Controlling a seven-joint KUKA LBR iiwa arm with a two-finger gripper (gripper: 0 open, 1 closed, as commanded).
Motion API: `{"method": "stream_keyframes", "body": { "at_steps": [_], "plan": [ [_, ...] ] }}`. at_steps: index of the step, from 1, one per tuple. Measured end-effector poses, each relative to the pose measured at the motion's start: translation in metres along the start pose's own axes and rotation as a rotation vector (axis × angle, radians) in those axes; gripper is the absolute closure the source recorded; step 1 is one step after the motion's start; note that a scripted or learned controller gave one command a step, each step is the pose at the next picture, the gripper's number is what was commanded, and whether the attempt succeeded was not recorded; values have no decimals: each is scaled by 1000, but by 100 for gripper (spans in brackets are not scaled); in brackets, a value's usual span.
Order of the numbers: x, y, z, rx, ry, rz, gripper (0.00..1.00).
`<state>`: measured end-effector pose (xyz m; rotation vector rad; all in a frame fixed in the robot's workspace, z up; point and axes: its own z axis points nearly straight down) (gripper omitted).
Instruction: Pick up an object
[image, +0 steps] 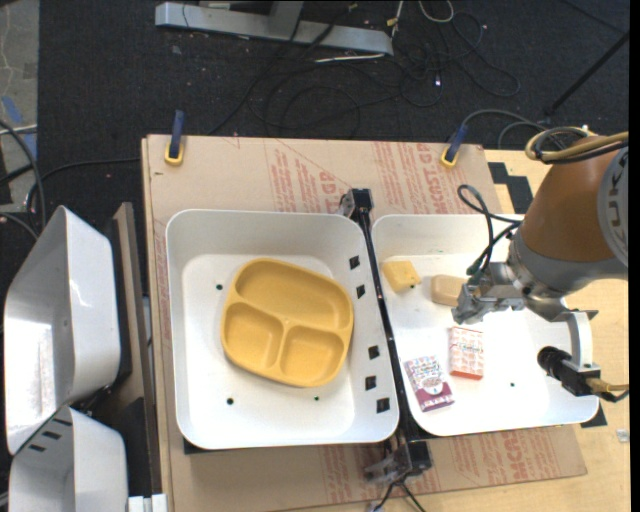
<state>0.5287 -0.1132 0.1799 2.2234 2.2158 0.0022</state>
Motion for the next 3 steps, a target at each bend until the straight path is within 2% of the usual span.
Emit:
{"method": "stream_keyframes", "body": {
  "at_steps": [1, 2, 3],
  "plan": [
    [-2, 3, -64, -4, -1, -7, 100],
    [-2, 3, -61, 2, 0, -6, 100],
    [45, -5, -50, 5, 2, -10, 100]
  ]
}}
